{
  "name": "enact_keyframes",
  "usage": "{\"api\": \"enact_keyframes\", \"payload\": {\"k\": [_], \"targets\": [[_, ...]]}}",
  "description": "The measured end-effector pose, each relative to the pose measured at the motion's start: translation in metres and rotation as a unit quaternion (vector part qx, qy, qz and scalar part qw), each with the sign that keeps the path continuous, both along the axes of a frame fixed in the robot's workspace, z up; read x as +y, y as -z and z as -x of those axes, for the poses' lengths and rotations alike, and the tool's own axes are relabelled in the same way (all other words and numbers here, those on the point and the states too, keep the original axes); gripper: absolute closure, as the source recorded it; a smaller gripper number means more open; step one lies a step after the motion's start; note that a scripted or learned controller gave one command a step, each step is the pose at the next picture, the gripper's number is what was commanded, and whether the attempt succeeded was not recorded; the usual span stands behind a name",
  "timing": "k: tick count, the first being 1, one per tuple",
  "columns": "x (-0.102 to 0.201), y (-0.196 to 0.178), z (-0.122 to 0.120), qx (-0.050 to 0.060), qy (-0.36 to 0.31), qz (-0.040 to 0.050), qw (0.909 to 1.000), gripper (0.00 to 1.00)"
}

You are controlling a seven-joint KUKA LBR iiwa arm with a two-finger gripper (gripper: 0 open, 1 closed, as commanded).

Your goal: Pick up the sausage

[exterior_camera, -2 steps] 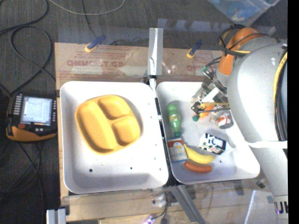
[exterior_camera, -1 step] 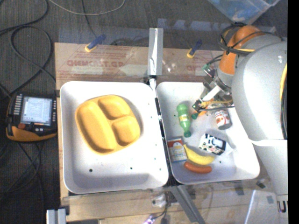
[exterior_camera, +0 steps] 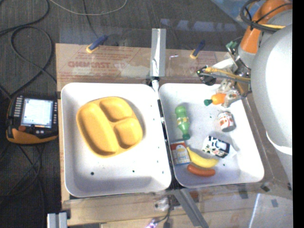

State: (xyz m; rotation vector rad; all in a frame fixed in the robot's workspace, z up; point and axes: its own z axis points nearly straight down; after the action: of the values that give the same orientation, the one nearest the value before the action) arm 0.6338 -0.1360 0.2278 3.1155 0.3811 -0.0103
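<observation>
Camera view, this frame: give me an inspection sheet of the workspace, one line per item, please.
Surface: two white bins side by side, left bin and right bin.
Job's things: sausage lies at the right bin's near edge, touching the banana.
Clutter: yellow divided tray in the left bin; green bottle, small carton, black-and-white packet, red-and-white can and orange bottle in the right bin.
Grippers: gripper at the right bin's far corner, above the orange bottle, far from the sausage.
Cables: loose cables on the floor.
Surroundings: handheld pendant left of the bench.
</observation>
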Motion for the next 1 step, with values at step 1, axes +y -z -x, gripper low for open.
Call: {"api": "enact_keyframes", "payload": {"k": [1], "targets": [[-0.0895,-0.0486,-0.0038,0.000,0.004,-0.0004,1.0000,1.00]]}}
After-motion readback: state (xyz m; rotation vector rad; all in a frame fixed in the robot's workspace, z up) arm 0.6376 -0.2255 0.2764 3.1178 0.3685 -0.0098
